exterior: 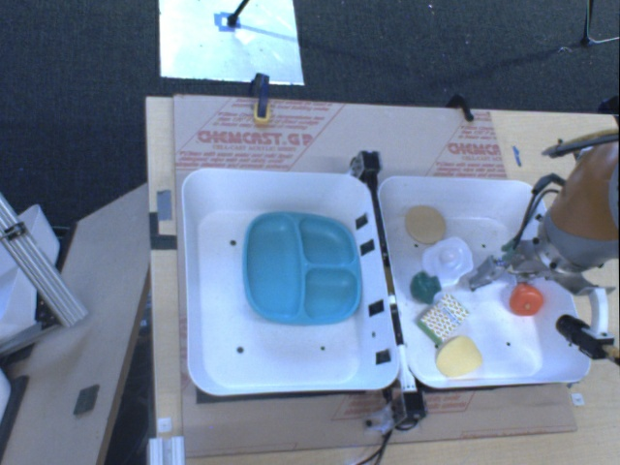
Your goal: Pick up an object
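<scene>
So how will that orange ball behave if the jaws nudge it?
The orange ball looks round and smooth, so it would probably roll across the bin's flat floor. It sits apart from the other items, so nothing nearby would likely stop it. Likely light.

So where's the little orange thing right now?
The orange object lies in the right bin, toward its right side in the camera view, just below the gripper and right of the checkered block.
</scene>
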Motion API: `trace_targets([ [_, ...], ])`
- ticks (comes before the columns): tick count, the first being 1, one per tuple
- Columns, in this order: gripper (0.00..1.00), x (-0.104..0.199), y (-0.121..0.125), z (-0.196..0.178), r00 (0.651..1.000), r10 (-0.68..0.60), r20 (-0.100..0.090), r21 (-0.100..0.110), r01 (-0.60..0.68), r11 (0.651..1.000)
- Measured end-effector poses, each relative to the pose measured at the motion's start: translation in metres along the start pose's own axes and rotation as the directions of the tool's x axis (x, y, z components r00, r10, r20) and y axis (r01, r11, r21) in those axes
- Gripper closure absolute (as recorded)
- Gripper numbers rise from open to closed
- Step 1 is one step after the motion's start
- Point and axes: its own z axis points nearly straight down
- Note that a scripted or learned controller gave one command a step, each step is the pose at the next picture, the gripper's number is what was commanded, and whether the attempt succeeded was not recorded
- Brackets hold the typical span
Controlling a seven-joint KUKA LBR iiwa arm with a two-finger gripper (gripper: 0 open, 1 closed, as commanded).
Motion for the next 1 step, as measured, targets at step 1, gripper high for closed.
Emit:
trace_targets([
  [1, 1.0, -0.0005, 0.0011, -0.0116, 1.0, 0.0, 0.002, -0.004, 0.0, 1.0],
])
